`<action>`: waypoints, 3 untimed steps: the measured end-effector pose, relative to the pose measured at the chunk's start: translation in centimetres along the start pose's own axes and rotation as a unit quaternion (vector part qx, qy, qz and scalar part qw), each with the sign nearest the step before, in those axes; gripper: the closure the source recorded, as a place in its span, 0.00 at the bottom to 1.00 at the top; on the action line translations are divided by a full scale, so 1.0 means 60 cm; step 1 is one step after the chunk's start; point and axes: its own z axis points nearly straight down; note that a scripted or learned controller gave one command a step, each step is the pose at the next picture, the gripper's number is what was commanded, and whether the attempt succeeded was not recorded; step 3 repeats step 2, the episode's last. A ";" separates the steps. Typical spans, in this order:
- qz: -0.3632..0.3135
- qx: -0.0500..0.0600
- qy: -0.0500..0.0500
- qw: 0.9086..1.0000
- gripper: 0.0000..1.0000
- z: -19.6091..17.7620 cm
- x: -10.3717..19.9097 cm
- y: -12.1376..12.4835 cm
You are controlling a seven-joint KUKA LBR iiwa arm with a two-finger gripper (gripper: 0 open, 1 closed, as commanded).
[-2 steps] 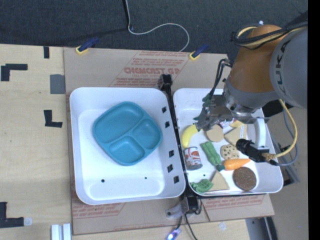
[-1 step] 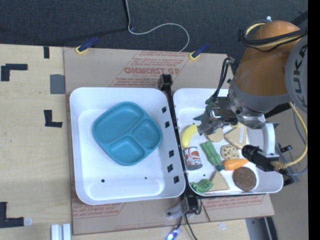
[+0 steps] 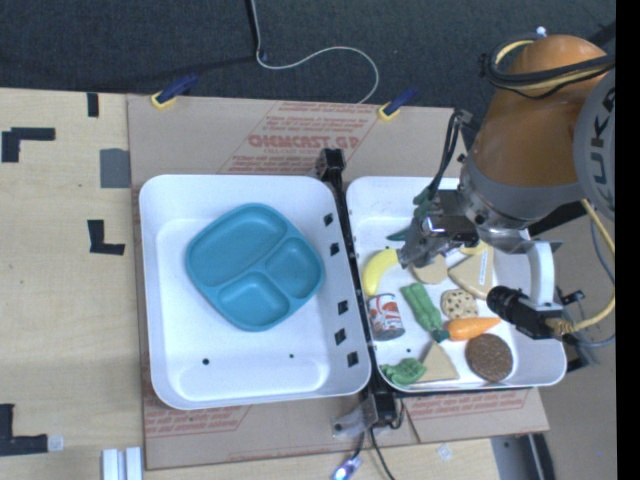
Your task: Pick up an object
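a: position of the tool (image 3: 418, 251)?

b: low in the right bin (image 3: 385, 196), upper half, just right of the banana (image 3: 379, 270). dark fingers hang over a tan, flat item i cannot identify. whether the tool is open, closed or gripping anything, i cannot tell; the wrist and its own shadow mask the tips.

a: candidates for the pick?

b: all in the right bin, tightly packed. banana at the left wall, small can (image 3: 386, 315) below it, green pod (image 3: 422, 306) beside the can, cookie (image 3: 459, 303), carrot (image 3: 472, 327), brown round patty (image 3: 489, 356), leafy green piece (image 3: 404, 372) at the front edge. the left bin (image 3: 160, 208) carries a blue divided plate (image 3: 255, 265), well apart from the tool.

a: risks?

b: in my judgement, three. crowding: a descent here may pinch two items, or wedge a finger on one and shove its neighbour. flat items offer little edge, so the fingers may close on nothing. the banana lies against the bin wall, so a finger may strike the wall.

a: anything else?

b: cabling beside the wrist hangs close to the bin's right rim; snagging is possible.
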 end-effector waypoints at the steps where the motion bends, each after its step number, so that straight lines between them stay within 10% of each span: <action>1: -0.002 -0.005 0.001 1.000 1.00 -0.148 0.078 -0.033; 2: -0.001 -0.005 0.001 1.000 1.00 -0.273 0.121 -0.032; 3: -0.001 -0.005 0.001 1.000 1.00 -0.273 0.121 -0.032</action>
